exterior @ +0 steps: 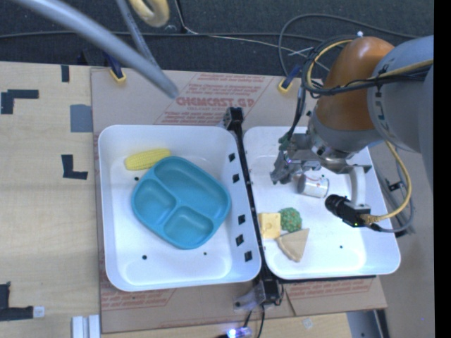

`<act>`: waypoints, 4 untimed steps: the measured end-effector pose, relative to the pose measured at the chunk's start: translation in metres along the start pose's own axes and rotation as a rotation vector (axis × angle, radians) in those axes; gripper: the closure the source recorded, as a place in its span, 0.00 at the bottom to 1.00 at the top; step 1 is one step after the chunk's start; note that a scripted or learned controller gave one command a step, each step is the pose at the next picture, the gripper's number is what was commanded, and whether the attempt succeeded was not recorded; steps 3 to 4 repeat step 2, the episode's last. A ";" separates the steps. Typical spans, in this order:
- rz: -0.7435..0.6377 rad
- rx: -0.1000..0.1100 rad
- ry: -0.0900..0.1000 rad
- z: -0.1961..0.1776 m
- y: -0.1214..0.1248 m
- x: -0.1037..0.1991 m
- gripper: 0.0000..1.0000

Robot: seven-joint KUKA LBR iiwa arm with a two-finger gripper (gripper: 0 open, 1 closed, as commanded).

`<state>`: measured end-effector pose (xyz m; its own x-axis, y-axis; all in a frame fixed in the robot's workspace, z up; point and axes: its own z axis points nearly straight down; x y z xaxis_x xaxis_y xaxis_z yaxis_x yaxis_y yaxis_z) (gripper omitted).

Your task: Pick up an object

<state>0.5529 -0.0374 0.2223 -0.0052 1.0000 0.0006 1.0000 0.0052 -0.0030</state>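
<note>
Gripper [290, 169] hangs low over the right bin [377, 259], near that bin's far-left part, at the end of the grey arm [402, 97] whose orange band [352, 83] bulges just above the wrist; whether it is spread or pressed together cannot be told from this slant, and nothing is seen pinched in it. Toward the right bin's near-left corner lie three small objects close together: a yellow cheese-like block [269, 225] by the left wall, a green broccoli piece [290, 219] touching its right side, and a tan wedge [294, 245] just nearer the front edge. All three sit apart from the gripper, on the near side of it. A black cable connector [343, 210] hangs from the arm over the middle of the bin. In the left bin [116, 252] a blue divided plate [181, 201] lies tilted across the centre, and a yellow corn cob [146, 159] rests beside the plate's far-left rim, toward the bin's far-left corner. A black divider strip [243, 189] runs between the two bins.
</note>
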 end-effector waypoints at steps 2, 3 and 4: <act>-0.002 -0.002 0.001 -0.004 0.001 0.104 1.00; -0.002 -0.002 0.001 -0.004 0.001 0.104 1.00; -0.002 -0.002 0.001 -0.004 0.001 0.104 1.00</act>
